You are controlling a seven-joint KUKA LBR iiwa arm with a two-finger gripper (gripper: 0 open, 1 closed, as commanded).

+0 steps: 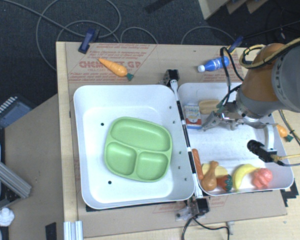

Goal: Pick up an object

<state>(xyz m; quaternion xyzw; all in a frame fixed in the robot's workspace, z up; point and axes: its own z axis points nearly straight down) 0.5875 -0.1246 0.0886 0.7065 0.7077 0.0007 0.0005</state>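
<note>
My gripper (210,122) hangs low over the upper left part of the right bin (225,146), at the end of the grey and orange arm (262,86). Just left of it stands a small red and white carton (192,113), with a tan bread-like piece (208,105) right above the gripper. Along the bin's near edge lie a red sausage (196,160), a brown drumstick (209,176), a yellow banana (244,173) and a pink strawberry-like toy (262,178). Nothing shows in the gripper's grasp.
The left bin (90,114) holds a green divided plate (138,148). On the bench behind the bins lie an orange carrot (115,67), a blue bottle (213,64) and a blue clip (87,40). A small orange toy (282,130) sits beside the right bin's right rim.
</note>
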